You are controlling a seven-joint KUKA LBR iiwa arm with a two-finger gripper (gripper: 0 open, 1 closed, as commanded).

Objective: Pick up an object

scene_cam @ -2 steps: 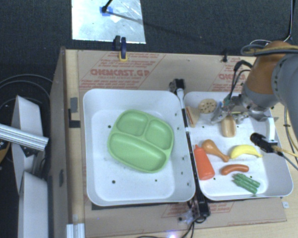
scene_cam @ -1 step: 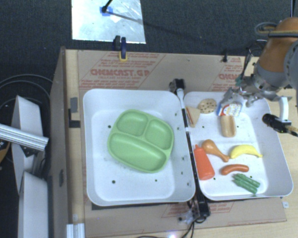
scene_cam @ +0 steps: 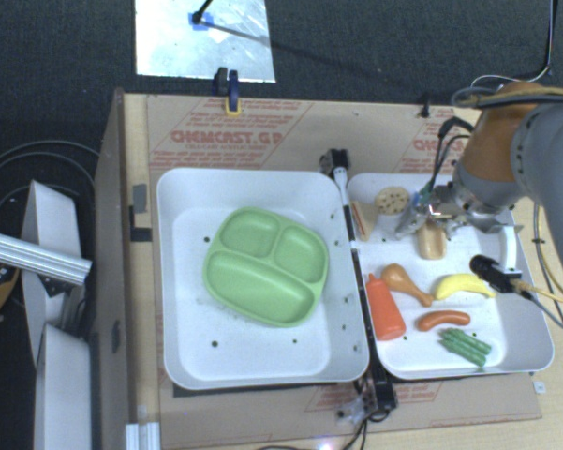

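Two shallow white bins are sitting side by side in front of you on a brown sheet (scene_cam: 262,125) that is carrying the red printing "CHEMCAST GP", readable above the left bin (scene_cam: 192,340) and partly repeated above the right bin (scene_cam: 517,334). A blue clamp (scene_cam: 227,86) is gripping the sheet's far edge.

In the left bin you are seeing a green divided plate (scene_cam: 266,265) lying flat near the middle.

In the right bin you are looking at a scatter of toy foods. A round cracker (scene_cam: 392,200) is lying near the far wall, with a thin tan stick (scene_cam: 359,221) along the left wall. A tan bread-like piece (scene_cam: 432,243) is lying just below the gripper (scene_cam: 423,216), which is hovering low over the bin's far half and reaching in from the right. You cannot tell whether it is spread or pressed together, and nothing is showing as pinched in it. Nearer you, a drumstick (scene_cam: 405,282) is lying beside a banana (scene_cam: 463,287), an orange carrot (scene_cam: 386,311) is resting against the left wall, and a sausage (scene_cam: 443,320) is sitting just above a bunch of green beans (scene_cam: 466,346).
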